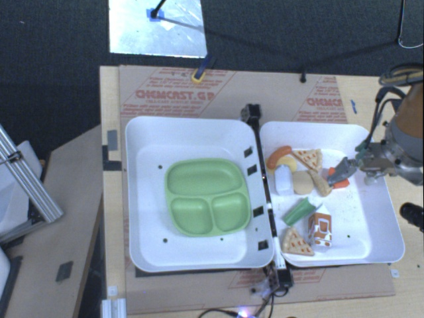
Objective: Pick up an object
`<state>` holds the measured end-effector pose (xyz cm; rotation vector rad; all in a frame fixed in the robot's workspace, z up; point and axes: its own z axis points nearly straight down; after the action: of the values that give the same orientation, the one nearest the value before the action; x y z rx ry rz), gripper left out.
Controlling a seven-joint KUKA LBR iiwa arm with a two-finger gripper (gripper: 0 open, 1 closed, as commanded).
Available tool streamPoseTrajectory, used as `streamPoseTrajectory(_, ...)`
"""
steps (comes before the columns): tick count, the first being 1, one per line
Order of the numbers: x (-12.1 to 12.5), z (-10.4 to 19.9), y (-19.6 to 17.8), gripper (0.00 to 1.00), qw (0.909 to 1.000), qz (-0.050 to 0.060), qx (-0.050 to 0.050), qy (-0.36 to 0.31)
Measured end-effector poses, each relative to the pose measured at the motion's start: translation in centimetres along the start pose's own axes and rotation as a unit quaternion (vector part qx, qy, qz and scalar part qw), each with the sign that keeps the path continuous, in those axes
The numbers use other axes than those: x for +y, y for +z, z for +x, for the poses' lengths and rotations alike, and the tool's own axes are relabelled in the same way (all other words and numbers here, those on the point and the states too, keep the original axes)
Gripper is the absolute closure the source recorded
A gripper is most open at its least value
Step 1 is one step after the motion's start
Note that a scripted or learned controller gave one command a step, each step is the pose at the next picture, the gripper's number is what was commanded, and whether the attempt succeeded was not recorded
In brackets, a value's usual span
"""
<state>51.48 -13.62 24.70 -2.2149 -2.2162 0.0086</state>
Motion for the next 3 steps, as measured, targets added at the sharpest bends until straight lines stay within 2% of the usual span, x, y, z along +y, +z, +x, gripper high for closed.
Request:
streamPoseTrajectory(1, 0.2, 0.0, -0.5, 0.00, 1.0000, -0.006, -0.001, -0.001)
streamPoseTrajectory(2, 0.8, -0.6, 5.3, 0.00, 1.0000, -0.003, -0.001, 0.000)
streamPoseTrajectory(3, 0.9, -0.1, 9.5, 0.00, 1.0000, -0.004, 0.000, 0.000)
